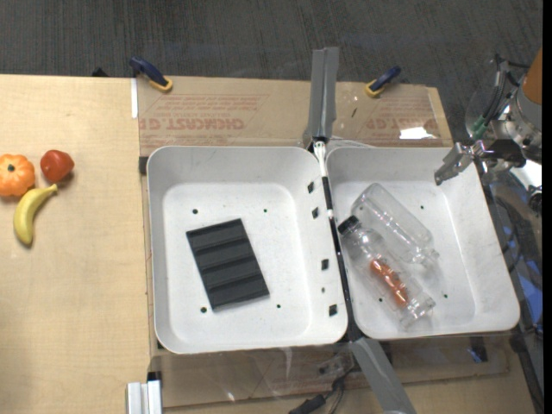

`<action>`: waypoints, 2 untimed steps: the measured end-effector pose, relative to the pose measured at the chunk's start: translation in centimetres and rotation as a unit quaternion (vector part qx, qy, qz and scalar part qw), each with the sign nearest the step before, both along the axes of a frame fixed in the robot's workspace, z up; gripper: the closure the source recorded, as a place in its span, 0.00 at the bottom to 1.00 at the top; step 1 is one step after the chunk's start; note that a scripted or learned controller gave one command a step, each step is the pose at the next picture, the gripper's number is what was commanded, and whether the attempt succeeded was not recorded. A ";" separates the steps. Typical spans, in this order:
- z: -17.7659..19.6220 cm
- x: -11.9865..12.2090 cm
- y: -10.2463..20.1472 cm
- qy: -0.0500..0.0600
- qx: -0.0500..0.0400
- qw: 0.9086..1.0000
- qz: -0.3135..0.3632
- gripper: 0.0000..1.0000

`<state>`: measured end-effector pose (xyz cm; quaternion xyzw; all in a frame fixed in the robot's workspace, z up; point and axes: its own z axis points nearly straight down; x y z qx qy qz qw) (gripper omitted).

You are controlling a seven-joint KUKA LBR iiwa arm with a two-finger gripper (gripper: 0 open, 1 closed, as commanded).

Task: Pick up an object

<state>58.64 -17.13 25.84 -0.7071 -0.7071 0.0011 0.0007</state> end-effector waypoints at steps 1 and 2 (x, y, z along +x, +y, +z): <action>-6.4 -6.2 -4.6 0.001 0.000 0.999 -0.054 0.00; -13.1 -6.0 1.2 -0.021 -0.001 0.999 -0.045 0.00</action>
